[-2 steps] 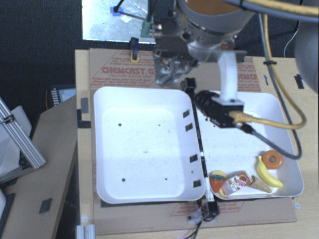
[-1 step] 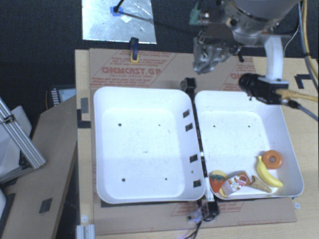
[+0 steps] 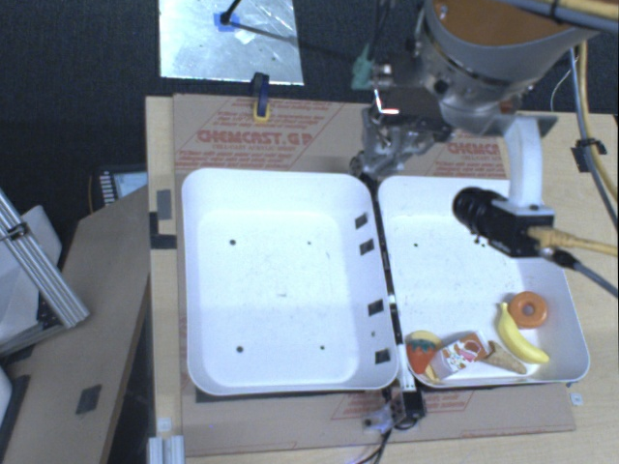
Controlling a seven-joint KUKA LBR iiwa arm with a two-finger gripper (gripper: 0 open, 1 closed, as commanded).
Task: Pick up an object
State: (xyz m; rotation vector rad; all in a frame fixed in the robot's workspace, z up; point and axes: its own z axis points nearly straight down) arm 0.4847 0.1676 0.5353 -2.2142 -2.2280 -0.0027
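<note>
- The grey two-finger gripper [image 3: 372,167] hangs over the far end of the seam between the two bins; its grip state cannot be told.
- Well apart, in the right shallow white bin's [image 3: 464,288] near corner, lie a yellow banana [image 3: 519,336], an orange ring-shaped doughnut [image 3: 528,308], a red-and-white packet [image 3: 458,354] and an orange-red rounded fruit [image 3: 422,351].

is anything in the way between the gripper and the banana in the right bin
Nothing visible blocks it. The gripper sits over the far edge where the bins meet; the banana lies in the right bin's near corner, bare floor between. Only close neighbours crowd it: an orange ring and a small cone.
</note>
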